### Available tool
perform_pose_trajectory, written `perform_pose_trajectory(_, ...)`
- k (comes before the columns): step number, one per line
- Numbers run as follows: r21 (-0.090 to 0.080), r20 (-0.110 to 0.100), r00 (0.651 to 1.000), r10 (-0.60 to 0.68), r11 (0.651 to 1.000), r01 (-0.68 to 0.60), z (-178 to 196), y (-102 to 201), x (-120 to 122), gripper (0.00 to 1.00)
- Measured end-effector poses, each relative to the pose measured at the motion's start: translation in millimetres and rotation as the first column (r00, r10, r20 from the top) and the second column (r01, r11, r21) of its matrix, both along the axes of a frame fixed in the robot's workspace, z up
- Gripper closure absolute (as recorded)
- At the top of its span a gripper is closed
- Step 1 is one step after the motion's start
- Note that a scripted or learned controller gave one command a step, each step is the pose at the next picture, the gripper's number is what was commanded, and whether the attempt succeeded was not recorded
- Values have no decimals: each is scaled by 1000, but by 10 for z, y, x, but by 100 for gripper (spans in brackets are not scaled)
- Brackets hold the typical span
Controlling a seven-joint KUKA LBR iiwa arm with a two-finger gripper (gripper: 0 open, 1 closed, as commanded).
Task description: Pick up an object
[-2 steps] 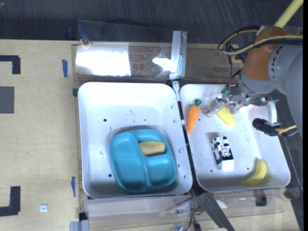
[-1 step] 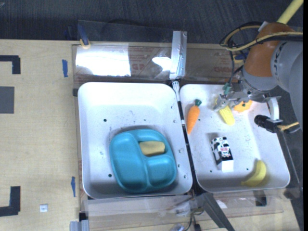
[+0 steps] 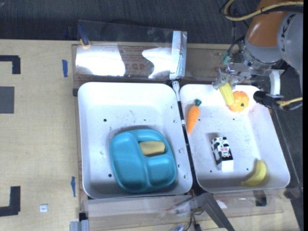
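Hovering at the right bin's (image 3: 281, 143) far rim, the gripper (image 3: 225, 84) pinches a corn cob (image 3: 226, 94)

I see a blue tray (image 3: 142, 167) holding a yellow lump (image 3: 152, 148), an orange carrot (image 3: 192, 118) with green top, a black-and-white carton (image 3: 222, 149), a yellow banana (image 3: 257, 174) and white bins (image 3: 91, 129).

A yellow corn cob (image 3: 226, 94) sits between my fingers, tilted, its top under my gripper (image 3: 224, 84) and its lower end toward the right bin's (image 3: 284, 174) middle. It hangs over the bin's far edge, touching an orange fruit (image 3: 239, 101).
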State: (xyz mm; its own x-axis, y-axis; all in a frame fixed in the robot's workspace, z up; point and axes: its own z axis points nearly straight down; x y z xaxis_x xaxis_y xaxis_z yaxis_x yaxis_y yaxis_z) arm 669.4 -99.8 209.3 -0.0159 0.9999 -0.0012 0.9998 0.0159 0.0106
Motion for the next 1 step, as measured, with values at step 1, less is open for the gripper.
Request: perform_pose_trajectory(1,-5,-5,923,385,923,-385,329,-478,-206,100)
